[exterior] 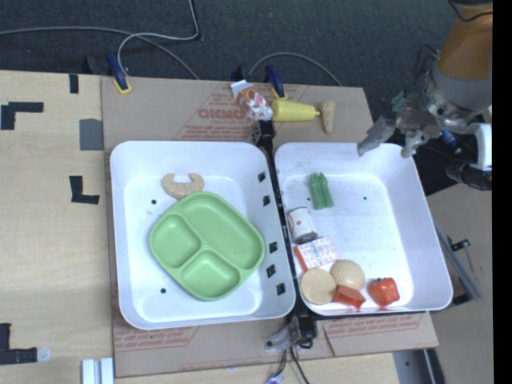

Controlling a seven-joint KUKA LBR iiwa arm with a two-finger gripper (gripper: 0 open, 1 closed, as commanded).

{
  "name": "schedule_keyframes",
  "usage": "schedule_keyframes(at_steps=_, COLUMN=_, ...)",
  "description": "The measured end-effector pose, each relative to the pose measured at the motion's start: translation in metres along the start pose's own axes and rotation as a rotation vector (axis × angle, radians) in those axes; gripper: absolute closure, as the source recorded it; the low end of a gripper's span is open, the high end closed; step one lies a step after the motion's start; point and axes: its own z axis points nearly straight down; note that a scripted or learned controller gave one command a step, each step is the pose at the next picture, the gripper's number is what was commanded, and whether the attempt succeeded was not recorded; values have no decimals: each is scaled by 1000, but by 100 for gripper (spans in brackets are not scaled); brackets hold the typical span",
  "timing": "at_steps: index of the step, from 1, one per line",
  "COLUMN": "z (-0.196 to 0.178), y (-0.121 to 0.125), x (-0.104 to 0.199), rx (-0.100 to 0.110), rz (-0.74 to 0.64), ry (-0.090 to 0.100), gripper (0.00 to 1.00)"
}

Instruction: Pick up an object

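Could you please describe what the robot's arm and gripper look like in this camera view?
The arm enters at the view's upper right: a rounded orange band sits above a pale grey wrist section. Below it the gripper is a darker metallic grey assembly ending in two slim grey fingers. A white block-like part with dark fittings sits on the arm's right side. No markings are legible.

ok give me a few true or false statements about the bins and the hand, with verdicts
1. The green divided plate lies in the left bin. True.
2. The hand holds the green block. False: it hangs open over the right bin's far rim, nothing between its fingers.
3. The red pieces sit in the right bin's near corner. True.
4. The tan crescent lies on the plate. False: it lies beside it, on the bin floor.
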Motion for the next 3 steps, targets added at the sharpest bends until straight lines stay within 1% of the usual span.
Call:
schedule_keyframes(at_steps=1, z=110, y=31, x=32, rx=3, rz=0, ry=1, gripper=0)
schedule_keyframes(at_steps=2, z=187, y=26, x=58, rx=-2, rz=-1, ry=-1, gripper=0)
schedule_keyframes(at_steps=3, z=177, y=27, x=57, rx=-3, rz=-1, ry=-2, gripper=100)
